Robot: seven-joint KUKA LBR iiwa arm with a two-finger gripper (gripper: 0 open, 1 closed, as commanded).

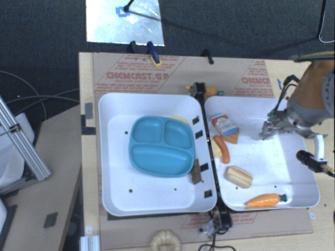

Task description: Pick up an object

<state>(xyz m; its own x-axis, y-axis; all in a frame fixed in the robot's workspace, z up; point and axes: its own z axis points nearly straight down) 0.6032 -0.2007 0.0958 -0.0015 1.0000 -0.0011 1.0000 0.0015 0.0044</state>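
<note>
Red "CHEMCAST GP" print repeats on the brown board (137, 73).

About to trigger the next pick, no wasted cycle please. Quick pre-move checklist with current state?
1. Hand positioned over the right bin: ok, near its upper right part.
2. Hand free of any object: ok, none seen at its tips.
3. Finger opening: cannot tell, too small and dark.
4. Targets in the right bin: ok, carrot, bread roll, sausage and small box lie apart.
5. Object directly under the hand: not ok, bare bin floor there.
6. Left bin: ok, blue divided plate sits flat.
</note>
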